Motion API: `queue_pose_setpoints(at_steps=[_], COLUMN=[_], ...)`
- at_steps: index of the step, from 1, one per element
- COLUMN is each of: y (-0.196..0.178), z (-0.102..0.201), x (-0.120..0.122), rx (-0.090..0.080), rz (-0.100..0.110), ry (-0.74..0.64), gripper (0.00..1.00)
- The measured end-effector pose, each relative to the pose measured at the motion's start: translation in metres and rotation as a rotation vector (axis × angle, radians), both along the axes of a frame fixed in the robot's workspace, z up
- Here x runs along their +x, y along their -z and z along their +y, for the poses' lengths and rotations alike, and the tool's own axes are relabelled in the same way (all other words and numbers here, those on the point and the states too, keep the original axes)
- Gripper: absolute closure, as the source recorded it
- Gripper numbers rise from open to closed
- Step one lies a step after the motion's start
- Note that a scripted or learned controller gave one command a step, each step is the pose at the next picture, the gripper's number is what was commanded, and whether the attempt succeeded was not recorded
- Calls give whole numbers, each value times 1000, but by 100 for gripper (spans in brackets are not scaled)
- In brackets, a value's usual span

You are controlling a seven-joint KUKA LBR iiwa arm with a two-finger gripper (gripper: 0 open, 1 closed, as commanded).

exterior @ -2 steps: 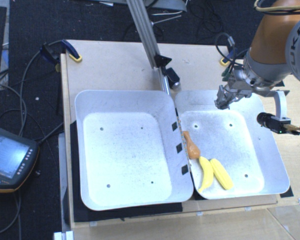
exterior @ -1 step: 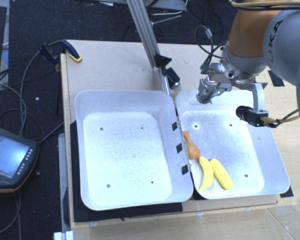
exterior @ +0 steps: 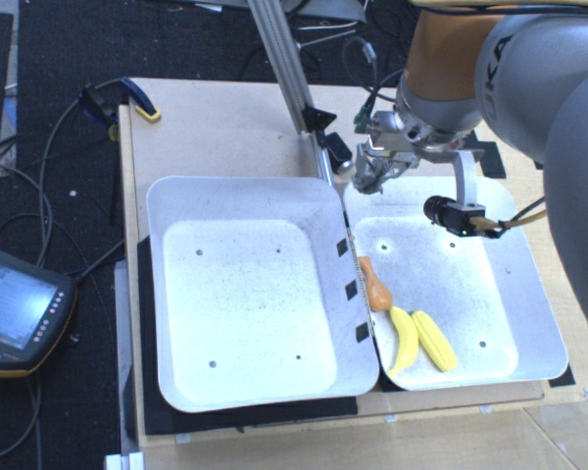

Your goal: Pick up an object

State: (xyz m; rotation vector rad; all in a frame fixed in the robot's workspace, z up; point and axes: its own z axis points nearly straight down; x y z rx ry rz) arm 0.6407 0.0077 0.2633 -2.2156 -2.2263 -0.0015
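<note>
Camera view: pincer (exterior: pixel 370 178) above right bin (exterior: pixel 529 292)

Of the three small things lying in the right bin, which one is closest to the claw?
The orange one, lying by the divider between the bins. It lies farthest up the right bin, toward the claw; the yellow banana and yellow corn-like piece lie lower.

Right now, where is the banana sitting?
In the camera view the banana lies in the right bin, near its front left corner, between the orange object and the corn cob.
</note>
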Motion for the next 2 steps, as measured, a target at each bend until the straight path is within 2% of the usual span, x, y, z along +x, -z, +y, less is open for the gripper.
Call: queue_pose_setpoints(at_steps=[2], y=[17], z=[87], x=[23], rx=[-1], rz=[2], ry=[1], gripper=[100])
